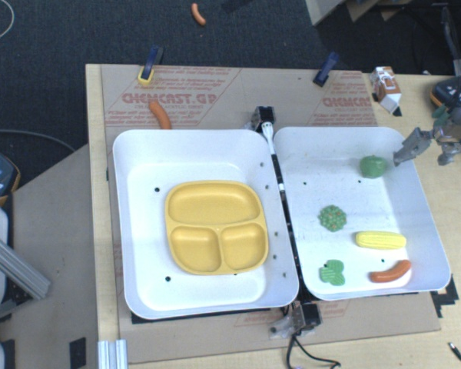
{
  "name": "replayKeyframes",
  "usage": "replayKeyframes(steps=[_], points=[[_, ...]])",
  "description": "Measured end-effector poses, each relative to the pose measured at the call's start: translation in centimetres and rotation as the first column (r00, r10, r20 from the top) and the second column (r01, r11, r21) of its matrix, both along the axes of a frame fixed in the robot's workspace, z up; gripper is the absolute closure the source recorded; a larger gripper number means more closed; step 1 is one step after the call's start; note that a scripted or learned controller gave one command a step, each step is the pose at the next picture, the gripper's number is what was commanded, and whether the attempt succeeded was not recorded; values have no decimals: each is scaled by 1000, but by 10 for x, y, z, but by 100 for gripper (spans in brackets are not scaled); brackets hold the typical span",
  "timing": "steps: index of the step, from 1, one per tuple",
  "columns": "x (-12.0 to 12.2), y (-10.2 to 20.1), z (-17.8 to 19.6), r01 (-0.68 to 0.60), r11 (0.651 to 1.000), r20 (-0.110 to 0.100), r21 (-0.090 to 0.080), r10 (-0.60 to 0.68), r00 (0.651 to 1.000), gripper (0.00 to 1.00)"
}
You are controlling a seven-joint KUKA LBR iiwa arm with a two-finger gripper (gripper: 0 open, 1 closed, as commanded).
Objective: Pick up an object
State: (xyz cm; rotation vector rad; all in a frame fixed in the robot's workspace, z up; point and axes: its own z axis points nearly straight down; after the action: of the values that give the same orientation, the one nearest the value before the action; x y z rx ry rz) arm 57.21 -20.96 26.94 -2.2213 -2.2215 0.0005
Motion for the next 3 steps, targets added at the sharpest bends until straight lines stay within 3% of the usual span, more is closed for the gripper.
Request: replayKeyframes(steps=[1,3], points=[[4,1,-63,0,1000,-6,3,0,1000,0],[-1,5,-152,0,1000,-5,3,0,1000,0]])
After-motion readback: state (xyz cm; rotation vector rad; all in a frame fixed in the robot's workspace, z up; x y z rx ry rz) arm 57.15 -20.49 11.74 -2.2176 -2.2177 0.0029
